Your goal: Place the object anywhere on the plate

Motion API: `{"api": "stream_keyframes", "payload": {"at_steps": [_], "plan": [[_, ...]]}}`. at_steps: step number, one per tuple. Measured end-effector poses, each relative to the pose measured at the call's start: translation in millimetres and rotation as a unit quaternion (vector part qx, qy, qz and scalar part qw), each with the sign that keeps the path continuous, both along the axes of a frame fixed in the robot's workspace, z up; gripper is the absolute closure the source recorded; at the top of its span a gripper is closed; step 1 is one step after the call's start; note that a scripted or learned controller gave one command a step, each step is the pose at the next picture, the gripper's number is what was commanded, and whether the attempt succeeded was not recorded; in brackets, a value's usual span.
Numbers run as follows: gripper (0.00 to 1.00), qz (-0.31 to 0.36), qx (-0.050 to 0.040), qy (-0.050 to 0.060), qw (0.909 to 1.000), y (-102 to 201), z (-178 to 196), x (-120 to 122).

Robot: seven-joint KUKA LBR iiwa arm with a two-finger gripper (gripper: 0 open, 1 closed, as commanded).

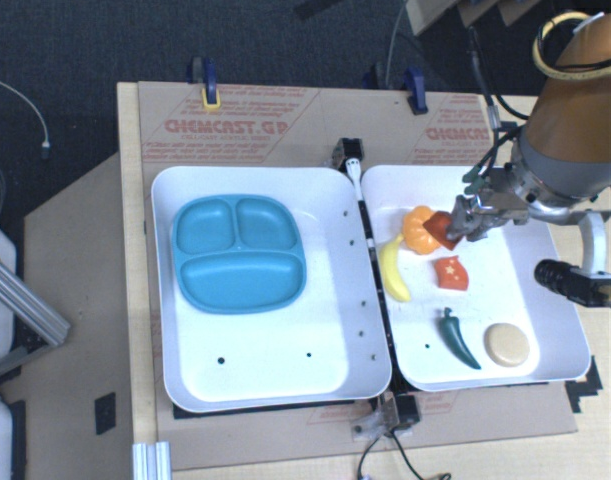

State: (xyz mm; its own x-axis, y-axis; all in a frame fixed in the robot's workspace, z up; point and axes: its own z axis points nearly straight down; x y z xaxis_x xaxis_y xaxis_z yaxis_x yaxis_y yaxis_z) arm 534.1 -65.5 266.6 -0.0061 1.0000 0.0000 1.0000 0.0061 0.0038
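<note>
None of the placing is judged done: the blue three-compartment plastic plate [240, 253] in the left white bin [185, 363] is seen bare. A small reddish-brown object [440, 228] is seen at the tips of the hand [463, 220] in the right white bin [565, 353], touching a round orange toy fruit [418, 230]; whether it is gripped cannot be told. Lifting, carrying and release are left.
</note>
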Motion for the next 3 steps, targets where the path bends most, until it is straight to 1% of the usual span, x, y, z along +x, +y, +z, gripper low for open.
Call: {"api": "stream_keyframes", "payload": {"at_steps": [1,2,3], "plan": [[1.00,-0.001,-0.0002,0.000,1.0000,43.7,0.1,27.0],[1.00,-0.001,-0.0001,0.001,1.0000,91.8,-22.9,50.4],[1.00,-0.002,0.0000,0.000,1.0000,132.4,-22.0,78.3]]}}
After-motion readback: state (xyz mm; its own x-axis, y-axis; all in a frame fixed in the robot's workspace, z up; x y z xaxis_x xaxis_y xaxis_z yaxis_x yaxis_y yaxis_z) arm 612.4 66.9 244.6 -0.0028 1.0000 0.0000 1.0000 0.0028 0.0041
